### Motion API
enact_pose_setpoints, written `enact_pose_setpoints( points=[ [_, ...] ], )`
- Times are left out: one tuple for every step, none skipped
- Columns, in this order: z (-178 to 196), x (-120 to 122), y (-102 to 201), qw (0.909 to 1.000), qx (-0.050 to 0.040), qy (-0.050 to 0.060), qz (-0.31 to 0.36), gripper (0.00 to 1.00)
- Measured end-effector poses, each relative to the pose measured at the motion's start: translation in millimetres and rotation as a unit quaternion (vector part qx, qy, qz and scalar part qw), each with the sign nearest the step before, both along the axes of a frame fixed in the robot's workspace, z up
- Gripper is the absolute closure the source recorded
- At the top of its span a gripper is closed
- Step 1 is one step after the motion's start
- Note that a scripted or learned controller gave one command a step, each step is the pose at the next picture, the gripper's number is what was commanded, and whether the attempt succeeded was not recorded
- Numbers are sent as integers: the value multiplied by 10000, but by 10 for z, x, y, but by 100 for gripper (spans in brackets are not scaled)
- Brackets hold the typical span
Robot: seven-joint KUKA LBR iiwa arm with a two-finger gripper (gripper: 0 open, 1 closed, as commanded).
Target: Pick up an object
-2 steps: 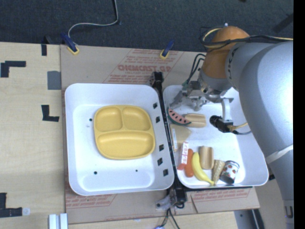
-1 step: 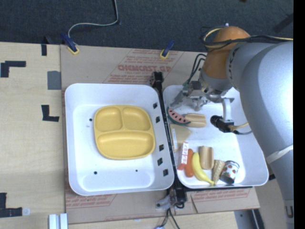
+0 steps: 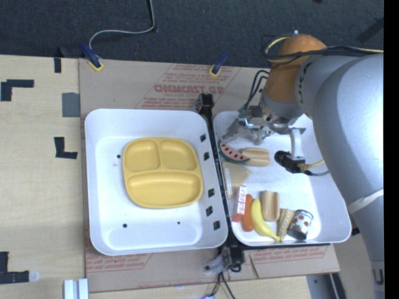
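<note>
The arm [image 3: 336,104] enters over the right bin [image 3: 324,198]. The left bin [image 3: 103,179], beside the right bin, holds a yellow divided plate [image 3: 163,171]. The gripper [image 3: 249,128] sits over the right bin's upper part; jaw state cannot be determined. Just below the gripper lie a watermelon slice [image 3: 232,154] and a hot-dog bun [image 3: 256,156]. At the right bin's lower edge: a banana [image 3: 262,221], a carrot [image 3: 248,212], a bread piece [image 3: 269,205].
</note>
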State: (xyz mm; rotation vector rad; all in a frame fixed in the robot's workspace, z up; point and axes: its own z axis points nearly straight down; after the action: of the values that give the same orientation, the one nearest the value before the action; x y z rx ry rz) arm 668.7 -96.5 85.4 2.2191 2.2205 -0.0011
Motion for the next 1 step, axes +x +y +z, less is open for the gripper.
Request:
enact_pose_setpoints(
  points=[
    [0,0,-2,10000,1,-1,2,0]
  ],
)
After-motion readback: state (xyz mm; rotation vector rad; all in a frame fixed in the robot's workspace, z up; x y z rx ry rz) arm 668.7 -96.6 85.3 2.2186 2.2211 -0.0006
